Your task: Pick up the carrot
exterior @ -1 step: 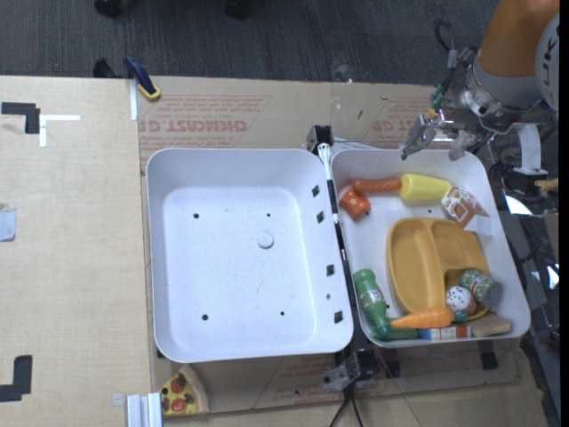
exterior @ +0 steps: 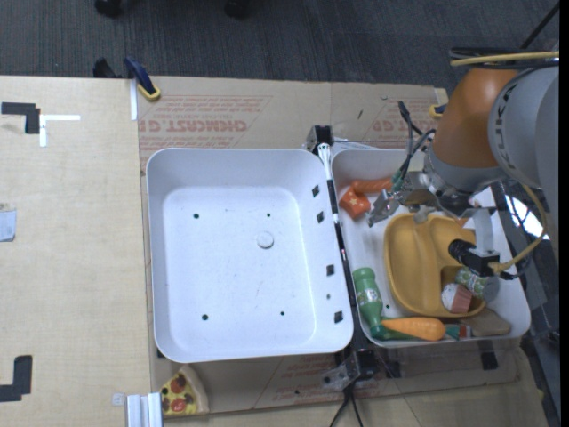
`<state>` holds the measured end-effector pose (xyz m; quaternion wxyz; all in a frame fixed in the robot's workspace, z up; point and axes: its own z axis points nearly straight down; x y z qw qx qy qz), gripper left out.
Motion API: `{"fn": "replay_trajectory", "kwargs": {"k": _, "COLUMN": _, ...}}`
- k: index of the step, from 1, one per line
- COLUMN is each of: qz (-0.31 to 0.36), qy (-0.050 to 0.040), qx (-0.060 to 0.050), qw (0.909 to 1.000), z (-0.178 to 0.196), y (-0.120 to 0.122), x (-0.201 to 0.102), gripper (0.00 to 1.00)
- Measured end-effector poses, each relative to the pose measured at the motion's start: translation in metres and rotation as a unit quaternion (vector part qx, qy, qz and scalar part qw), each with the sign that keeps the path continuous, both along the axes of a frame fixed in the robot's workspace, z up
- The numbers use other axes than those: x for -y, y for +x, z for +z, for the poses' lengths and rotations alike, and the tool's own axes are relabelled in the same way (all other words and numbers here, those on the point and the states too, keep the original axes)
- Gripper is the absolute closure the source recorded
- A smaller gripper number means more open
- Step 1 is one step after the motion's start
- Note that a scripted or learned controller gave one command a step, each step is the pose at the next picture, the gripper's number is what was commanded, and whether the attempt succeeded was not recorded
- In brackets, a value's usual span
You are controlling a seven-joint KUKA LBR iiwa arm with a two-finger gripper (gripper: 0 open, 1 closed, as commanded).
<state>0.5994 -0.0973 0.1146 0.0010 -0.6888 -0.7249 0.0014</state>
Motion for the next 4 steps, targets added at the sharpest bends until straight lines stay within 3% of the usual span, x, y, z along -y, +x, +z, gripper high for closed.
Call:
{"fn": "replay_trajectory", "kwargs": {"k": 1, "qz": 0.122, "qy": 0.0021, "qx": 0.003, "qw": 0.9925, "z": -0.021, "y": -0.054, "x": 0.02, "gripper": 0.0}}
{"fn": "replay_trajectory", "kwargs": {"k": 2, "qz": 0.018, "qy": 0.0018, "qx": 0.005, "qw": 0.9998, "z": -0.02, "y": 0.001, "x": 0.035, "gripper": 0.0}}
{"fn": "replay_trajectory", "kwargs": {"k": 3, "qz": 0.054, "qy": 0.0001, "qx": 0.002, "qw": 0.9985, "z": -0.022, "y": -0.021, "x": 0.003, "gripper": 0.0}}
{"fn": "replay_trajectory", "kwargs": {"k": 4, "qz": 0.111, "qy": 0.0121, "qx": 0.004, "qw": 0.9938, "z": -0.012, "y": 0.001, "x": 0.043, "gripper": 0.0}}
